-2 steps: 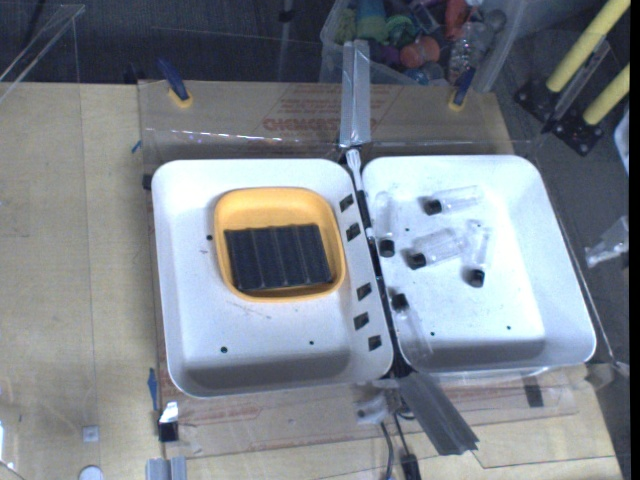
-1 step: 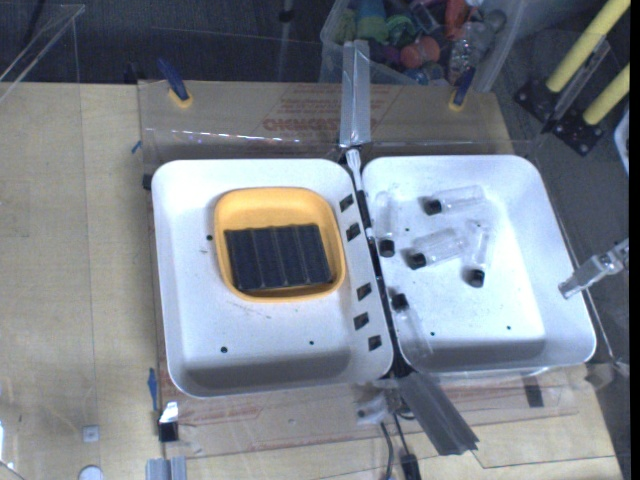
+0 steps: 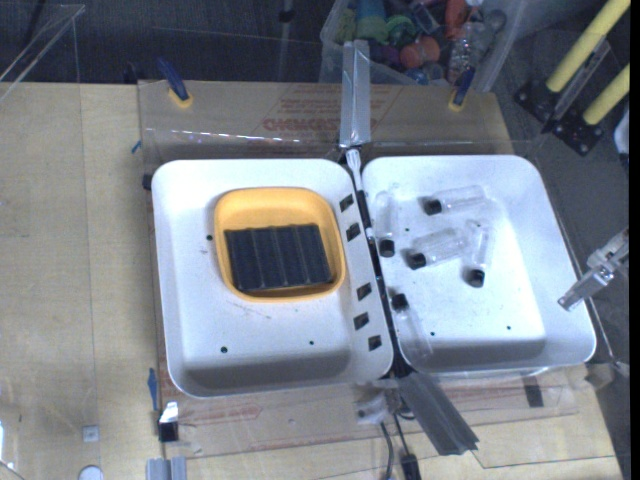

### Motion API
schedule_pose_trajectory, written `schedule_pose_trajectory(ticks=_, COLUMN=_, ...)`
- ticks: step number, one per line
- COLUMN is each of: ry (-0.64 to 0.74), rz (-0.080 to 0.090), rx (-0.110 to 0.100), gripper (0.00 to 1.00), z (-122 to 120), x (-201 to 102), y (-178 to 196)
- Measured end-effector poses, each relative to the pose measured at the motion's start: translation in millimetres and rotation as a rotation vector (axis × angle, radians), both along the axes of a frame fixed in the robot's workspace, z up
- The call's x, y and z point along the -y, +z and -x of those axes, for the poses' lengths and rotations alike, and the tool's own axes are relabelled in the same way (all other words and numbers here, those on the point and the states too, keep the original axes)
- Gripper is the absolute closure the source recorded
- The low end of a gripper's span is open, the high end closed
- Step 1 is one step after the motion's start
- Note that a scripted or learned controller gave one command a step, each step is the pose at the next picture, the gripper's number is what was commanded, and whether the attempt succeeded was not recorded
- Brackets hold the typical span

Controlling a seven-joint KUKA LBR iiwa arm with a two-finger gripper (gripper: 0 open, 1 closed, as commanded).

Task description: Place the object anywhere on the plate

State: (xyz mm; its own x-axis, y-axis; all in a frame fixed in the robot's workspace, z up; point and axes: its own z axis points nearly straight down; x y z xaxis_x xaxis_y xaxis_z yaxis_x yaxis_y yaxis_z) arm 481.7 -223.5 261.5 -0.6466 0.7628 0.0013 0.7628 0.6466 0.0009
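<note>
A yellow plate (image 3: 228, 218) with rounded corners sits in the left bin (image 3: 185, 318). A dark ridged rectangular slab (image 3: 278, 256) lies flat on its middle. In the right bin (image 3: 520, 318) lie several clear plastic vials with black caps: one (image 3: 455, 201) near the back, one (image 3: 435, 248) in the middle and one (image 3: 475, 263) just right of it. My gripper (image 3: 590, 286) is at the view's right edge, over the right bin's right rim and apart from every vial. Most of the gripper is cut off by the frame.
A divider with black clips (image 3: 362, 268) separates the two bins. A clear tub of colourful toys (image 3: 420, 18) stands behind the bins. Yellow foam tubes (image 3: 600, 28) lean at the back right. Wooden bench surface surrounds the bins.
</note>
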Motion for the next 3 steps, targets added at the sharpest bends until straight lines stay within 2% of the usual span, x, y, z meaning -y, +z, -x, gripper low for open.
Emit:
schedule_pose_trajectory(ticks=1, ry=0.014, rz=0.003, rx=0.004, gripper=0.0, z=1.5, x=1.2, y=99.4)
schedule_pose_trajectory(ticks=2, ry=0.011, rz=0.006, rx=0.012, gripper=1.0, z=0.4, x=2.4, y=110.5)
schedule_pose_trajectory(ticks=3, ry=0.011, rz=0.006, rx=0.012, gripper=0.0, z=0.3, x=2.3, y=110.5)
